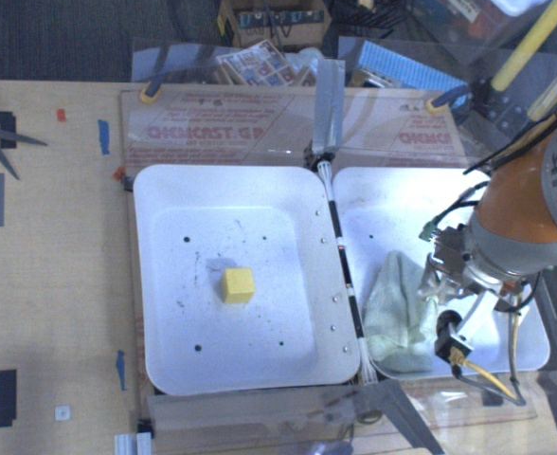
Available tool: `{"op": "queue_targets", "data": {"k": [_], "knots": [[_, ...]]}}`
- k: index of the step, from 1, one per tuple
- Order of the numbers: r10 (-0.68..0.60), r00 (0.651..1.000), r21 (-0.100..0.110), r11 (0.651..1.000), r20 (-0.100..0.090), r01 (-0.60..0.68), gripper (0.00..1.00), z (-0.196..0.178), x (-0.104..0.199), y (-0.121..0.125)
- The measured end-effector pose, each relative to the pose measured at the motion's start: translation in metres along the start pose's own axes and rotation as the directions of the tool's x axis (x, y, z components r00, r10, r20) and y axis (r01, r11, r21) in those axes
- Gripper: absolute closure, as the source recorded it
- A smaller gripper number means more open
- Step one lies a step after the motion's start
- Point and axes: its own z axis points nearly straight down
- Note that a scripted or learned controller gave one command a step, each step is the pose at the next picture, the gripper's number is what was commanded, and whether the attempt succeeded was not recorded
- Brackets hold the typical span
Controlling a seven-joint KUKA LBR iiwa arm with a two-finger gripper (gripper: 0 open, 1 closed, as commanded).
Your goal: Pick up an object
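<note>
A small yellow block (238, 284) lies near the middle of the left bin (165, 207). A crumpled pale green cloth (398, 313) lies in the right bin (383, 197), against its left wall and front edge. My gripper (441, 290) hangs low over the right bin, right at the cloth's right edge. The grey wrist and orange band (520, 202) rise behind it on the right. The wrist body hides the fingers from above.
A grey divider bar (328, 112) runs back from between the bins. Cables and a yellow connector (460, 354) dangle by the wrist near the right bin's front edge. Boxes and clutter stand behind the bench.
</note>
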Motion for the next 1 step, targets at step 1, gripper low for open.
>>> {"op": "queue_targets", "data": {"k": [1], "knots": [[0.0,1.0,0.002,1.0,0.0,0.0,1.0,0.0126,-0.0241,0.0119]]}}
